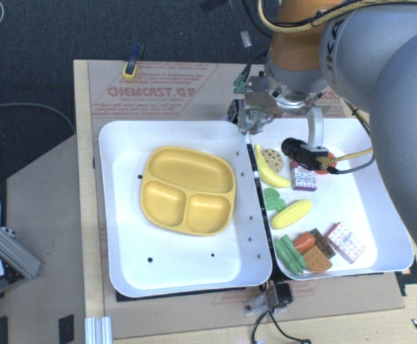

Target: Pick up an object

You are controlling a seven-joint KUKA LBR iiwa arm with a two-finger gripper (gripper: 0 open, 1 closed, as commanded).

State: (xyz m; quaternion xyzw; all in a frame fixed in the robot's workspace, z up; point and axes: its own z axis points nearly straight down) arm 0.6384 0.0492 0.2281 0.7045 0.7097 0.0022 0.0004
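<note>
Dark floor, cardboard-topped desk [165,84], two white bins. Gripper [253,117] upper centre, above bin divider, nothing held; finger state: cannot tell. Banana [269,169], corn [292,213] in right bin [380,213]. Step: approach. Next: descend onto item.

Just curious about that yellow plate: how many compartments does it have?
3. The yellow plate has one long compartment across its far side and two smaller ones in front, left and right.
</note>
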